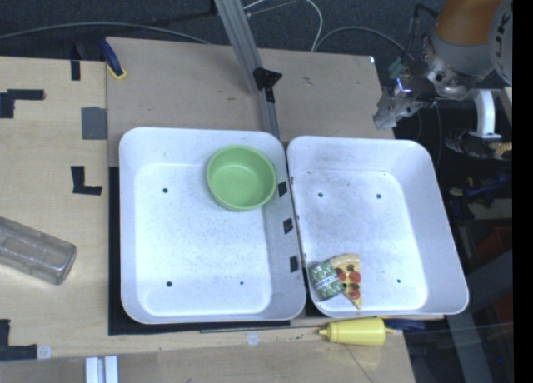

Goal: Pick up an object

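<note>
1. Grey metal and an orange band are what I see of the arm at the top right corner; the frame cuts off most of it.
2. From my remote screen the gripper looks small and dark. It hangs beyond the far right corner of the right bin, over the edge of the bench, not over either bin.
3. I cannot tell how the gripper is set, because that part is blurred against the dark background. I see no object in it, and it is not touching any object that I can make out.
4. On the near left corner of the right bin lies a small flat item with green, red and yellow colours. It resembles a toy pizza slice, but the details are too small for me to be sure. It is well apart from the gripper.
5. A green bowl stands upright in the left bin, near the far right corner of it.
6. A yellow bottle lies on its side just outside the near wall of the right bin, on the bench.
7. A clear plastic container lies on the bench at the left; the frame edge cuts off its left end.
8. A grey metal bar comes down slanted from the top and ends between the two bins; it hides a part of the bench behind it.
</note>
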Robot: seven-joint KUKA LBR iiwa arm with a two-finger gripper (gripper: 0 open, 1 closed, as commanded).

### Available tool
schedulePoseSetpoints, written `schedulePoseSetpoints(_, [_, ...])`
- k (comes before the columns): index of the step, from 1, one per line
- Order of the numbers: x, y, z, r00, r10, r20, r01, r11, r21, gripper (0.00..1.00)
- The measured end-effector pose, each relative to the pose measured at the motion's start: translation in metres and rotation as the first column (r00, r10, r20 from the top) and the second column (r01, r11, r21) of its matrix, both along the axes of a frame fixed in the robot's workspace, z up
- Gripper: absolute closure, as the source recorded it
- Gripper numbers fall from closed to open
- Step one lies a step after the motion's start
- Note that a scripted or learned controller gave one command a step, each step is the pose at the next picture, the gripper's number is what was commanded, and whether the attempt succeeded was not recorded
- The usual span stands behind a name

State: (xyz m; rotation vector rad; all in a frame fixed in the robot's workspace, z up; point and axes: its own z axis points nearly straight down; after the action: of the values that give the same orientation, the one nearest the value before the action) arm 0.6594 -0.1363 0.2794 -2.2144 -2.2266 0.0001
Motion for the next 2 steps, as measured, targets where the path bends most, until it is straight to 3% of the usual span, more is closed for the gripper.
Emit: schedulePoseSetpoints(2, [0.006,0.11,-0.017,1.0,0.0,-0.002,0.0,1.0,0.0,1.0])
